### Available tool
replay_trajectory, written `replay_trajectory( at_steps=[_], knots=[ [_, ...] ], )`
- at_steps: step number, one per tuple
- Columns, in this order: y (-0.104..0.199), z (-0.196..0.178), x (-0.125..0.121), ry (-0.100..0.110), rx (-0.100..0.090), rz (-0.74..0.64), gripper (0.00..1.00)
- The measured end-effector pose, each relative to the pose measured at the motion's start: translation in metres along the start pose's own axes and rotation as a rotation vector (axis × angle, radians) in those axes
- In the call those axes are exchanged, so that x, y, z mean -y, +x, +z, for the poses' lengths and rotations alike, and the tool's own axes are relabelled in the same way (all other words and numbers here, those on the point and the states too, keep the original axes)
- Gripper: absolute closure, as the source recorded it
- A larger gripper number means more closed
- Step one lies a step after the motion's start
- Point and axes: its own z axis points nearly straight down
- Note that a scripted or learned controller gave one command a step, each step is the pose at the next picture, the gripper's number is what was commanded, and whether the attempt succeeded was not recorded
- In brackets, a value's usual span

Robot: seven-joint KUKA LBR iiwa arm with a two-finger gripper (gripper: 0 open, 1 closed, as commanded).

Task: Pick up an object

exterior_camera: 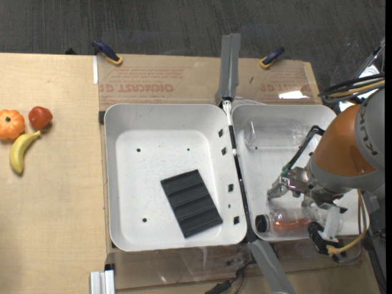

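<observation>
Evidently I'm at the approach step: my two-finger gripper [294, 192] hovers low over the clear plastic bottle with a black cap [283, 223] in the right white bin [245, 164]; I cannot tell its state. Next, descend squarely.

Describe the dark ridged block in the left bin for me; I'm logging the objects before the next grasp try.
The dark ridged block is a flat, charcoal-black rectangular slab with parallel grooves across its top that split it into raised bands; it looks like matte plastic or rubber. It lies flat on the floor of the left bin, turned diagonally, in the lower right part, its lower end close to the front wall. Nothing else touches it.
</observation>
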Motion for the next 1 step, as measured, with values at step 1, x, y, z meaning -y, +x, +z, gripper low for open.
replay_trajectory(
  at_steps=[1],
  knots=[
    [-0.0467,-0.0790,-0.0143,-0.002,0.001,0.103,0.00]
  ],
)
